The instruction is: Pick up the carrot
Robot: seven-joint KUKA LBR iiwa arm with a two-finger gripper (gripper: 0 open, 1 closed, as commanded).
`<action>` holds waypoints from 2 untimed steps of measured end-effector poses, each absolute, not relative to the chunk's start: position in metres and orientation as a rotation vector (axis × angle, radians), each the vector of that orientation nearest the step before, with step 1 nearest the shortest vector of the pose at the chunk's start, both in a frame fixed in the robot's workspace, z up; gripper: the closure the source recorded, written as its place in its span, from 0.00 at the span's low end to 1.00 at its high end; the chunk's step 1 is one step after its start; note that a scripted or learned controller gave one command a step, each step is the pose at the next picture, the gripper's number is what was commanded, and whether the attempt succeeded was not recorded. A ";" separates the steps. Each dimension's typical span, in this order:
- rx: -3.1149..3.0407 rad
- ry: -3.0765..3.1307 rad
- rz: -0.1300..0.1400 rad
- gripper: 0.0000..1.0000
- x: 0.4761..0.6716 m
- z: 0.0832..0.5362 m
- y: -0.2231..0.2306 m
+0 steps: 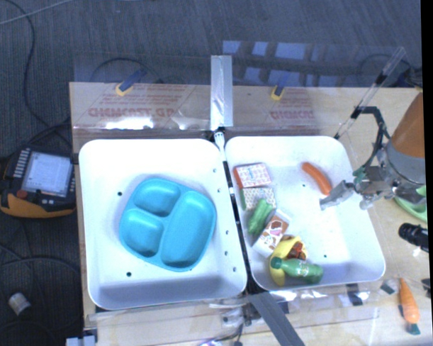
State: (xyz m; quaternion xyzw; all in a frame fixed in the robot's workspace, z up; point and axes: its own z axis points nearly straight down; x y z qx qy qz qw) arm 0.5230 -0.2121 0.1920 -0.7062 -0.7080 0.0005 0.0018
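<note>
The carrot [316, 176] lies in the right bin's [361, 266] far right part, long axis slanting near-right. The gripper [339, 194] hovers just beside its near end; its grasp state cannot be determined.

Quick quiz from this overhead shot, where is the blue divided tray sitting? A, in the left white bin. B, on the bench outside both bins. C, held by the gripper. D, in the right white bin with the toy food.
A: the blue divided tray lies flat inside the left white bin, while the toy food is piled in the right white bin.
</note>
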 end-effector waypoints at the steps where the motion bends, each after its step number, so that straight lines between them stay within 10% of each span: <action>1: -2.261 -2.173 0.004 0.00 0.483 0.138 -0.149; 2: -2.293 -2.144 0.005 0.00 0.500 0.190 -0.183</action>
